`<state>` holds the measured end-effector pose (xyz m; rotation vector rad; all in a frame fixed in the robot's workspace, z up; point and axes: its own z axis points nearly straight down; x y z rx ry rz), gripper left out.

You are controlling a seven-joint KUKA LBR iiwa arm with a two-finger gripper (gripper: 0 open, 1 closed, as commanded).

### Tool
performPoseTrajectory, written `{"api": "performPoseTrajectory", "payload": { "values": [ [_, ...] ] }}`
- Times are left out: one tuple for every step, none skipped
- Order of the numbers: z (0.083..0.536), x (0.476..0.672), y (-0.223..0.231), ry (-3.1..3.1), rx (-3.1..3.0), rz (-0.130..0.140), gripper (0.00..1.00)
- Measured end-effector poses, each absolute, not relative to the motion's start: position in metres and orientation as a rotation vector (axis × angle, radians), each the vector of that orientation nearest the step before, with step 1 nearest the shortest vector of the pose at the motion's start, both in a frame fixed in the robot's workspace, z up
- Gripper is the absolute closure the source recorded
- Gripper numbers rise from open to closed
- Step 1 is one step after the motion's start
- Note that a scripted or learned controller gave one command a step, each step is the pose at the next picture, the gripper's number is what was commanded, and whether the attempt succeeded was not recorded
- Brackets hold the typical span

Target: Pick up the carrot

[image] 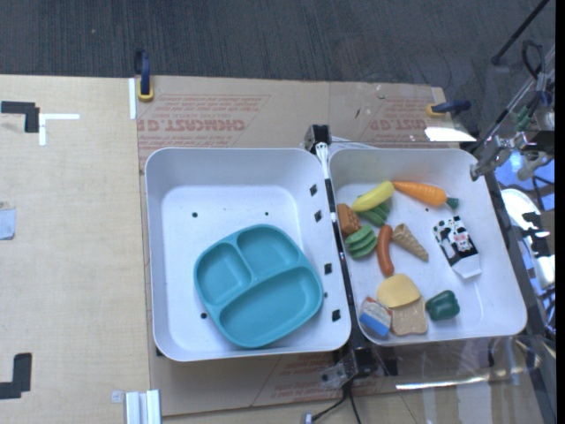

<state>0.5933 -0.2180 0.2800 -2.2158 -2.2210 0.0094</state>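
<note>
The orange plastic carrot (421, 192) is lying lengthwise just right of the yellow banana (373, 195), green tip pointing right; can't tell the jaws' state.

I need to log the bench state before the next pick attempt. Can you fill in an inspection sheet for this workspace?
Surface: two white bins side by side, left bin and right bin, on cardboard over a wooden bench.
Job's things: carrot lies near the right bin's far edge, beside the banana, ungripped.
Clutter: teal divided plate in the left bin; in the right bin also a sausage, ice cream cone, milk carton, green pepper, bread slice.
Grippers: gripper at the right bin's far right corner, above the rim; finger state unclear.
Cables: black cable below the bins.
Surroundings: dark floor, clamps on the cardboard.
</note>
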Motion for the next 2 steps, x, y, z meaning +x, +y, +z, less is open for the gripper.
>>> {"api": "performPoseTrajectory", "payload": {
  "values": [
    [0.106, 0.632, -0.217, -2.253, -2.176, -0.003, 0.0],
    [0.087, 0.658, -0.136, -2.137, -2.295, 0.008, 0.0]
  ]
}}
